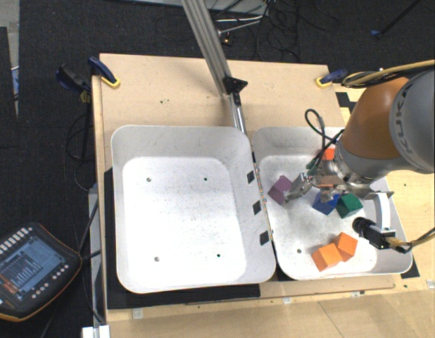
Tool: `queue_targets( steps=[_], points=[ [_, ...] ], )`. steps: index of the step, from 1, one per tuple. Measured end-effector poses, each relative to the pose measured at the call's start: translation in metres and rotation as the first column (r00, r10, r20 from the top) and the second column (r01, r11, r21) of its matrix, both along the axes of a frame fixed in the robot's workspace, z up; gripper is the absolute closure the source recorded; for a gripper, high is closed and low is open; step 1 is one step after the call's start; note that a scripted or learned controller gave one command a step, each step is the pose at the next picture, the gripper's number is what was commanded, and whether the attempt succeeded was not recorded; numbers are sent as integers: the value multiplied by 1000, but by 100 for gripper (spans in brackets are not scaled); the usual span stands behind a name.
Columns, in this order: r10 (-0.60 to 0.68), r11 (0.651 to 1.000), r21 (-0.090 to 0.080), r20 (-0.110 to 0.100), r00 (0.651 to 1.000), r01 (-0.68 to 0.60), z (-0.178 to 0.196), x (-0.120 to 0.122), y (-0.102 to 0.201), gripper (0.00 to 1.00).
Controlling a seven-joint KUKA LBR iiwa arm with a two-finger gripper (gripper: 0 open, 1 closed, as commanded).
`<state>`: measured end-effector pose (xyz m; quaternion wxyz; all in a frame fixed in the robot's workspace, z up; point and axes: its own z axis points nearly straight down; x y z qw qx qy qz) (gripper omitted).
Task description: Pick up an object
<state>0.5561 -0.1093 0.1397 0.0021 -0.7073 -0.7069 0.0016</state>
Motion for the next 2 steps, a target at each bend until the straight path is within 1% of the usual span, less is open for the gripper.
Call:
queue_targets(
  steps=[1,2],
  points=[
    [0,1000,-1,6,1000,0,13,2,0,100],
    [3,1000,-2,12,1000,-3,70,-5,5,100]
  ],
)
